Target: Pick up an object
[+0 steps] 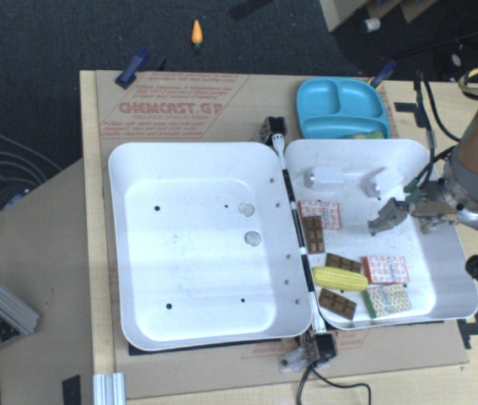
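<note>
A: What lies nearest, at the bottom of the frame?

B: The bench (222, 378) edge, with a cable and a small clamp at the seam between the two bins. Just above, in the lower corner of the right bin (441, 306), a brown chocolate bar (337, 303) sits beside a green-edged patterned box (388, 300).

A: And above those?

B: A yellow corn cob (341, 278) lies across a second brown bar. To its right is a red-patterned box (386, 268). Higher, against the seam, a dark bar (312, 230) touches a red-and-white packet (323, 215).

A: The left bin (196, 310)?

B: Two small round grey spots near its upper right, a few dark dots, little else.

A: Where is the tool?

B: The tool (388, 218) is at the right middle, low over the right bin's bare floor, reaching in from the right. Its grey fingers look spread, with nothing between them. The objects lie to its lower left, well apart.

A: Farther back?

B: Two white blocks (327, 176) near the right bin's top wall, then a blue tray (341, 108) on the bench beyond. On the dark floor at the top left, a tiny orange carrot (196, 32).
</note>
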Controlling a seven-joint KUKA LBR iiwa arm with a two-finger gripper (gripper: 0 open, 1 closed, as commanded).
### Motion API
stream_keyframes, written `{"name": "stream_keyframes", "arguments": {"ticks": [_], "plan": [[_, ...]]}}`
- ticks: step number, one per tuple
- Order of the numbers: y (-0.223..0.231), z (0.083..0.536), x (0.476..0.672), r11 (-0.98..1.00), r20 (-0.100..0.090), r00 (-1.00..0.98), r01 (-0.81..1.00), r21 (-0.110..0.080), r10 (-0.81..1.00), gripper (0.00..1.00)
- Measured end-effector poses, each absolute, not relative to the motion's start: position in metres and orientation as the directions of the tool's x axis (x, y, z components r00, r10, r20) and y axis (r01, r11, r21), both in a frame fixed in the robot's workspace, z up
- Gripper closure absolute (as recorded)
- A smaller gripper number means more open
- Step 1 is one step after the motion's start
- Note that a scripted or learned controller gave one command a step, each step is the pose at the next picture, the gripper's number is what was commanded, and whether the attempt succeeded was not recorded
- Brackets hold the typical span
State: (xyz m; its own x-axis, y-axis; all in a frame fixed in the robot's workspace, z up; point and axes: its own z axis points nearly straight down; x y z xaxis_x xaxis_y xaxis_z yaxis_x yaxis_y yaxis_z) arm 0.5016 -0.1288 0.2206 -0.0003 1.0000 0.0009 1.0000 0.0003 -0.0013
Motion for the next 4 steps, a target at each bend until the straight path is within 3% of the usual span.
{"name": "stream_keyframes", "arguments": {"ticks": [1, 2, 3, 4], "plan": [[-0.101, 0.085, 0.541, 0.0, 0.0, 0.0, 1.0, 0.0, 1.0, 0.0], [-0.109, 0.085, 0.614, 0.0, 0.0, 0.0, 1.0, 0.0, 1.0, 0.0], [-0.1, 0.079, 0.659, -0.009, 0.001, 0.009, 0.999, -0.037, 1.0, 0.0], [-0.099, 0.09, 0.659, -0.007, 0.0, 0.007, 0.999, -0.035, 1.0, 1.0]]}}
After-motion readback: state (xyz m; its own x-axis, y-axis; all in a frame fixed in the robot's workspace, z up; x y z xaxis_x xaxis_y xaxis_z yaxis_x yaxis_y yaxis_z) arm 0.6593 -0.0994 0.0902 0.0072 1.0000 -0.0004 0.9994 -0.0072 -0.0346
